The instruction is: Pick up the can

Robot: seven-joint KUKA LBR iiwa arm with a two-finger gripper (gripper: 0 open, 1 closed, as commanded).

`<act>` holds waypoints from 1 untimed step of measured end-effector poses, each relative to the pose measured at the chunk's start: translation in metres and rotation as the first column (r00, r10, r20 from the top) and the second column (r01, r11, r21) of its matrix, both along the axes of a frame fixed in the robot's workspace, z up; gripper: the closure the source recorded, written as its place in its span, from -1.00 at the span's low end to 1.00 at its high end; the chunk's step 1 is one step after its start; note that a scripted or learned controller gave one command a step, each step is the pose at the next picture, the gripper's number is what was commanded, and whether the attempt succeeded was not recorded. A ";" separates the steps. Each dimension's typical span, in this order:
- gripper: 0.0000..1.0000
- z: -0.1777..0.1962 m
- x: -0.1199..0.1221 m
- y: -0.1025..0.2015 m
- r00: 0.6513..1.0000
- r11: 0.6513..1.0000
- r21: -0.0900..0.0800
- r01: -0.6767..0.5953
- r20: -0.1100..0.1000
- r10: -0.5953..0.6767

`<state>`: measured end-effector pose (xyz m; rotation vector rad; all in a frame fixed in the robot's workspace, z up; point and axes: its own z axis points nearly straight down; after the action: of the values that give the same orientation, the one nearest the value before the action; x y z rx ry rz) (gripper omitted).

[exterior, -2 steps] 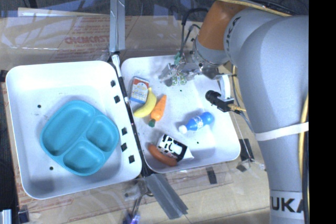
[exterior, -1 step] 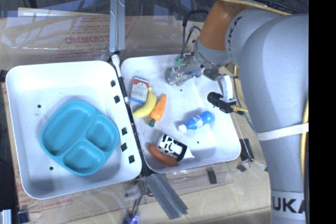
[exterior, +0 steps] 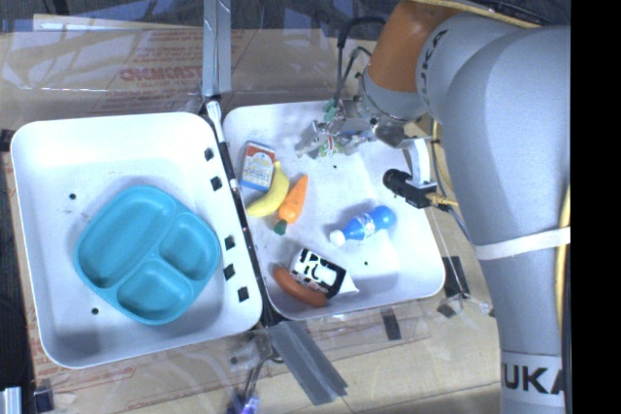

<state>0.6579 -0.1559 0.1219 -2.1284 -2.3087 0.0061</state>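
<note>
Small can w/ orange-blue label point(exterior: 257, 165) lying just above yellow curved banana point(exterior: 270, 197), prob. touching it. Gripper point(exterior: 330, 139) hovering up-right of banana, apart from can; claw state: can't tell. Risk: crowding. Could snag banana instead, or nudge can away.

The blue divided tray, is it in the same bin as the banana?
No, the blue divided tray lies in the left bin, and the banana in the right bin.
</note>
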 end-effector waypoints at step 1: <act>-1.00 -0.030 -0.001 -0.024 0.999 0.999 0.002 0.037 -0.001 -0.037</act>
<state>0.6570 -0.1796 0.0922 -2.1695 -2.2668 0.0041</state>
